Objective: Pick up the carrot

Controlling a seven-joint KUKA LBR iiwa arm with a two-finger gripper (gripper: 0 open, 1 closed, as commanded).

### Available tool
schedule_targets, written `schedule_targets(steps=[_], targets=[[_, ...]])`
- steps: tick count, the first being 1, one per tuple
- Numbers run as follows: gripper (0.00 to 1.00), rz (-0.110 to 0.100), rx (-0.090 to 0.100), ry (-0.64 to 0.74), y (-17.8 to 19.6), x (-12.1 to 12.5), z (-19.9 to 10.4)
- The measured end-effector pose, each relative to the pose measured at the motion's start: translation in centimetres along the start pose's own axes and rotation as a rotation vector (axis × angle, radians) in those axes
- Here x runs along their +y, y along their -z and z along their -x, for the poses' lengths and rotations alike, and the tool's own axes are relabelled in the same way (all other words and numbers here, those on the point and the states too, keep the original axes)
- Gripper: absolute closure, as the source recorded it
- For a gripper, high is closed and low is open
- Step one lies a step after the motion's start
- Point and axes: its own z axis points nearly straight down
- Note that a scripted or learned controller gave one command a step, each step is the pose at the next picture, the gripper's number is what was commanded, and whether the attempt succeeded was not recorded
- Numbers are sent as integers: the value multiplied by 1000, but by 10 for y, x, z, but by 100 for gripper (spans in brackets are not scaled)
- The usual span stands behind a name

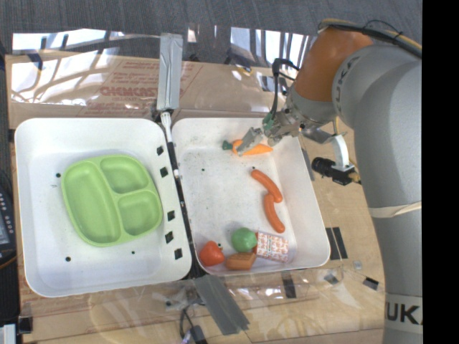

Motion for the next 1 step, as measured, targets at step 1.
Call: schedule_targets(steps=[1], targets=[[0, -1, 2, 258, -49, -3, 12]])
